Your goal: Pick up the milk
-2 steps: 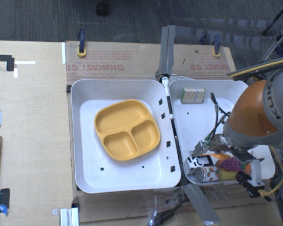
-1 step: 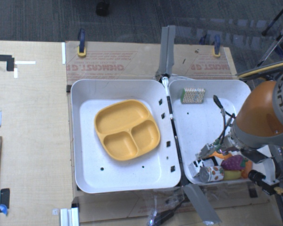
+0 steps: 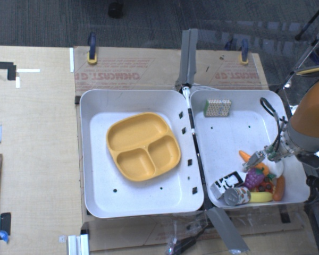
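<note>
The milk [image 3: 226,182], a white carton with black markings, lay on its side in the right bin [image 3: 231,137] near the front wall, long axis slanting. The end effector [image 3: 257,161] hovered just up-right of it over the toy fruit [image 3: 258,179]; its opening I couldn't tell.

The milk [image 3: 227,183], a white carton with black markings, lies on its side near the front edge of the right bin, touching a grey can.
</note>
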`<state>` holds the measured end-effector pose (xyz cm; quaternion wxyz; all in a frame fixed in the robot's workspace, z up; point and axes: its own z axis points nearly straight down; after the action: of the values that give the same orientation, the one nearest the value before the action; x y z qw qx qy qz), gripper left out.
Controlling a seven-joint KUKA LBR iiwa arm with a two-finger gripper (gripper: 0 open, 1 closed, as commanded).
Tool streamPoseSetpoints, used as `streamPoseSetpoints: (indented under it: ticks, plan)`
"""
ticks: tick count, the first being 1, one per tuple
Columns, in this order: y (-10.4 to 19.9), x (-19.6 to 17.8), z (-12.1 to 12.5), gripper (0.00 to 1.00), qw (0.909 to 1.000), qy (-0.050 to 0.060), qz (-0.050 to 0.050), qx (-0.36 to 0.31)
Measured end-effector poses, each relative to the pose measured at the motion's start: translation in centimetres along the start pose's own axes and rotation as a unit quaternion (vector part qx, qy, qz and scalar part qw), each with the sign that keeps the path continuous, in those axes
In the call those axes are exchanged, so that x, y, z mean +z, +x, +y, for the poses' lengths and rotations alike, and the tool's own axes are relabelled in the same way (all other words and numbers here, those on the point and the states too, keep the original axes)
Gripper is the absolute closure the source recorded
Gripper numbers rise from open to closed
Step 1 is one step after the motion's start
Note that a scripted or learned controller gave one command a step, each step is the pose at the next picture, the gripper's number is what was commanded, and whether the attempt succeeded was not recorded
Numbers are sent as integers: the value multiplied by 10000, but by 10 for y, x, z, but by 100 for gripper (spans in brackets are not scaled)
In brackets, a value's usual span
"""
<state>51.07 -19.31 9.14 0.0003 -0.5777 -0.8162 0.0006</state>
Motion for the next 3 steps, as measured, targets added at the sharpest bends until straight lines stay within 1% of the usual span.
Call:
streamPoseSetpoints:
  ticks: [1,2,3]
  plan:
    - [64,-39,24,0,9983,-3,-2,587]
    - [101,-33,0,0,9992,6,6,395]
    - [86,-101,97,0,9985,-8,-9,-545]
